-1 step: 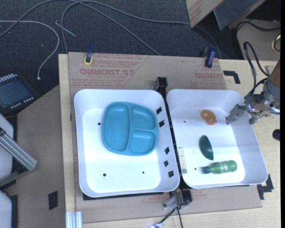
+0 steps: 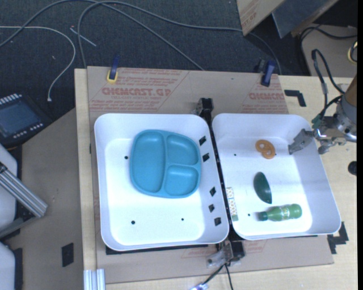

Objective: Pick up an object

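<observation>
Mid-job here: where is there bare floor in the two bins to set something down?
Left bin: bare strip along the near edge, below the blue plate. Right bin: bare near the divider, left of the pretzel. Crowded around the dark green object and green bottle.

Arm [image 2: 353, 110] cut off by right edge, only wrist end in frame. End effector [image 2: 313, 141] small and blurred; finger gap not readable. Monitor [image 2: 17, 116] cropped at left edge. Cardboard box [image 2: 255, 12] cropped at top.
</observation>
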{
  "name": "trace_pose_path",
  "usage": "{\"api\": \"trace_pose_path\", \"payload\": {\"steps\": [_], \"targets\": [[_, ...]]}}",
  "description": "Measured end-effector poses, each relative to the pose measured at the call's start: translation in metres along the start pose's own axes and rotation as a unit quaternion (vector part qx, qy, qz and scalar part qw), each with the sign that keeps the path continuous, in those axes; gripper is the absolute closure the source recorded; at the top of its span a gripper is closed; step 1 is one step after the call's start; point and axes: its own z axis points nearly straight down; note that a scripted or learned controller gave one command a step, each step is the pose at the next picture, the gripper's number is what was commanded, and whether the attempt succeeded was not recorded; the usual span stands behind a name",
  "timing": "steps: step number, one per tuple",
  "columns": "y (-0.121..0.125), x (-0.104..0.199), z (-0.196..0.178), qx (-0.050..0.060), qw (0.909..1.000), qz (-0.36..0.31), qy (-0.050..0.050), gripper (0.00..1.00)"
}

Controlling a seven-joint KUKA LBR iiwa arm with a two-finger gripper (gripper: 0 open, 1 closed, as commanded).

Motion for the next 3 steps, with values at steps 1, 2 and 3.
{"api": "trace_pose_path", "payload": {"steps": [1, 2, 3], "targets": [[-0.001, 0.000, 0.042, 0.002, 1.0000, 0.000, 0.001, 0.00], [0.004, 0.005, 0.103, 0.003, 1.0000, -0.001, 0.002, 0.00], [0.004, 0.006, 0.106, 0.001, 1.0000, -0.001, 0.001, 0.00]]}}
